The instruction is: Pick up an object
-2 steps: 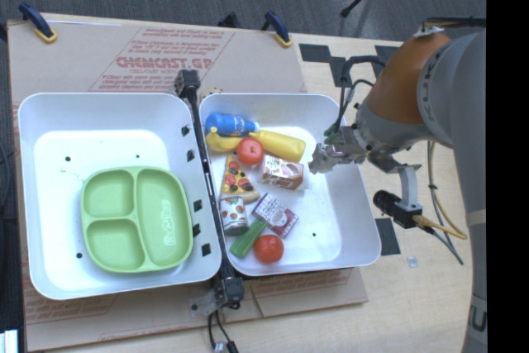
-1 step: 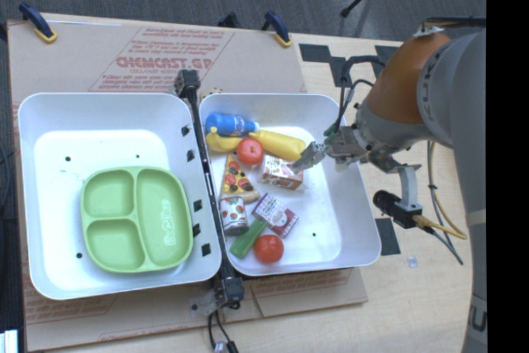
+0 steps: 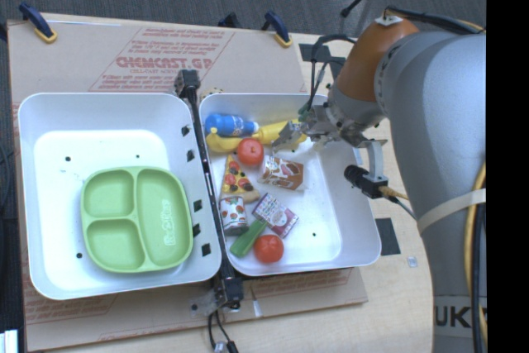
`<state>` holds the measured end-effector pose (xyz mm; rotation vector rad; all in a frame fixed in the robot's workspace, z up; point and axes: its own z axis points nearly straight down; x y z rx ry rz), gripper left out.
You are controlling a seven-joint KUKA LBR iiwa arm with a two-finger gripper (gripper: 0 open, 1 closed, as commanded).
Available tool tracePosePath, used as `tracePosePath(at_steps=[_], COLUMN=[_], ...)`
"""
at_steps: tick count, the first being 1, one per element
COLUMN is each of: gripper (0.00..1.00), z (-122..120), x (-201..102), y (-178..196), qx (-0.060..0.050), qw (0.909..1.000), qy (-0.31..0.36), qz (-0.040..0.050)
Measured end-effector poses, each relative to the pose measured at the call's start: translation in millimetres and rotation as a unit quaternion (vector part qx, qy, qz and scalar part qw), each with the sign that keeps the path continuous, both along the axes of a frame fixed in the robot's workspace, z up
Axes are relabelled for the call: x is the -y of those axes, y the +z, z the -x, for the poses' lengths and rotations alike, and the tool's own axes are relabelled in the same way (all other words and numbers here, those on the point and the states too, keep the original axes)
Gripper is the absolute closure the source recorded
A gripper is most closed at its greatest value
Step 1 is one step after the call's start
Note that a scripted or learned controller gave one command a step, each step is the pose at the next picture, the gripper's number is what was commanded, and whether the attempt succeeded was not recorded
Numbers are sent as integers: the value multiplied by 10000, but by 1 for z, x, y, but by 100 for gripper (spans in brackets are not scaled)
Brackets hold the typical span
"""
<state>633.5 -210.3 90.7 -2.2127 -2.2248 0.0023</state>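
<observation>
The gripper (image 3: 291,136) hovers just right of the banana (image 3: 269,133), which lies in the right bin (image 3: 351,211); I cannot tell its grasp state. Descend squarely over the banana's middle.

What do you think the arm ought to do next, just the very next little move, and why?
Probably a short drop straight down. The gripper hovers at the far end of the right bin, over the yellow banana, with nothing visibly held. The blue bottle and red tomato crowd close.
</observation>
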Motion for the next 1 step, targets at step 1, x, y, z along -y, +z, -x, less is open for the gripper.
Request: tracePosePath(at_steps=[1], gripper=[100], z=[-1], x=[0], y=[12], qx=[8], qw=[10000], qy=[29], qz=[3])
